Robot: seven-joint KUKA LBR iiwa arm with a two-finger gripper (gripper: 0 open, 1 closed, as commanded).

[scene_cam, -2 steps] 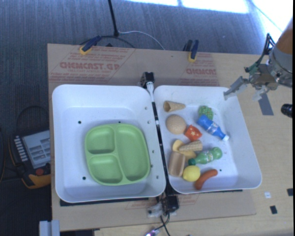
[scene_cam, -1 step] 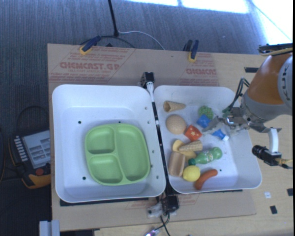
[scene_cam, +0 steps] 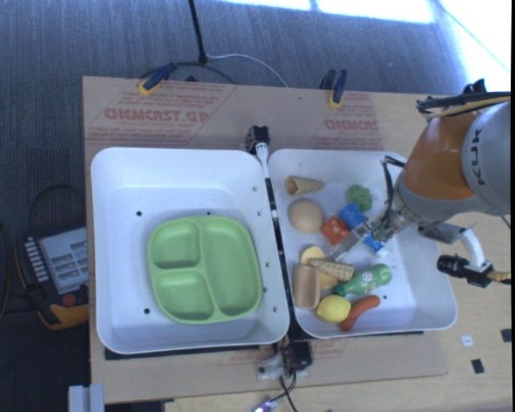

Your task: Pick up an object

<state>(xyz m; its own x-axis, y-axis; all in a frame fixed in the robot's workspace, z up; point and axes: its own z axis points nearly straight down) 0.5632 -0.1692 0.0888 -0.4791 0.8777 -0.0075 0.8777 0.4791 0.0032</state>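
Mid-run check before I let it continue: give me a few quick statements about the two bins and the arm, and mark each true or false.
1. The green divided plate lies in the left bin. True.
2. The toy foods are piled on the green plate. False: they lie in the right bin, and the plate's compartments hold none of them.
3. The pincer is over the right bin, near the blue block. True.
4. The yellow lemon sits at the right bin's far edge. False: it is at the near edge, beside the red chili.
5. The arm reaches over the left bin. False: it is over the right bin.
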